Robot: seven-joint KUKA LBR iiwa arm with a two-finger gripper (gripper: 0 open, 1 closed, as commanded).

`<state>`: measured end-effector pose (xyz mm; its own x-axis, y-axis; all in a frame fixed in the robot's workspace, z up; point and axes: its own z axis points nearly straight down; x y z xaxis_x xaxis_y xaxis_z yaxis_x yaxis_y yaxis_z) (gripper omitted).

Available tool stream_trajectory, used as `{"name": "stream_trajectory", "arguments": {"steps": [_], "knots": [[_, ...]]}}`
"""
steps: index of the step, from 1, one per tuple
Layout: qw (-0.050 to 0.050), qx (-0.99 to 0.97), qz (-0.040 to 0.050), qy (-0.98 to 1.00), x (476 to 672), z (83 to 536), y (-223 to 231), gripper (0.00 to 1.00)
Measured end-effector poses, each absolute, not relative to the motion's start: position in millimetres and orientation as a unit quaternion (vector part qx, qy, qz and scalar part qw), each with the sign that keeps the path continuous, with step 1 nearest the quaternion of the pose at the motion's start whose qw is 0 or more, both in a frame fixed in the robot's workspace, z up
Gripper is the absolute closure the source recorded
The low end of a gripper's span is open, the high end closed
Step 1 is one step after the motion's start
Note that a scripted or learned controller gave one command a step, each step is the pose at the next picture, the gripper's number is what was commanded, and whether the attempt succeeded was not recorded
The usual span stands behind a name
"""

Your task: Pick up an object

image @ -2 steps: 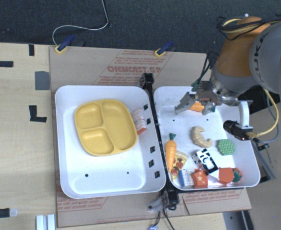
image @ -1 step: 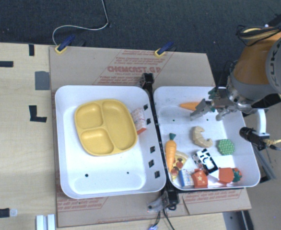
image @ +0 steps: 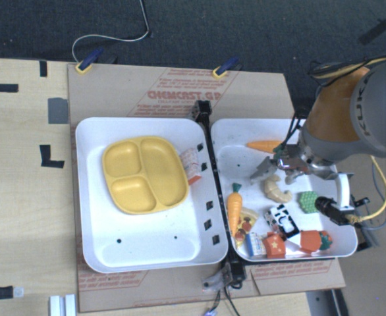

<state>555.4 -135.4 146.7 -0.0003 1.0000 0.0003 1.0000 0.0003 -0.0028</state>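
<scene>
Right bin (image: 236, 137): gripper (image: 276, 166) low, fingers spread, pinching nothing, just above a beige piece (image: 276, 189); carrot (image: 234, 209) nearby. Left bin (image: 87, 176): yellow divided plate (image: 145, 174).

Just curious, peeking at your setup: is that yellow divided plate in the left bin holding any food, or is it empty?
Empty. The yellow plate lies flat in the left bin, all three compartments showing bare yellow.

The yellow divided plate (image: 145, 174) looks like smooth matt plastic. Both white bins (image: 94, 242) seem plastic too (slightly glossy). Under them lies rough brown cardboard (image: 140, 94), printed with red letters.
</scene>
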Motion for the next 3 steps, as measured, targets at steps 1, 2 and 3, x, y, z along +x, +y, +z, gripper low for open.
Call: {"name": "stream_trajectory", "arguments": {"steps": [1, 2, 3], "knots": [[-0.001, -0.707, -0.0003, -0.707, 564.5, 86, -142, 0.0], [-0.003, -0.707, -0.0004, -0.707, 565.2, 96, -143, 1.0], [0.0, -0.706, -0.0003, -0.708, 557.8, 184, -61, 1.0]]}}
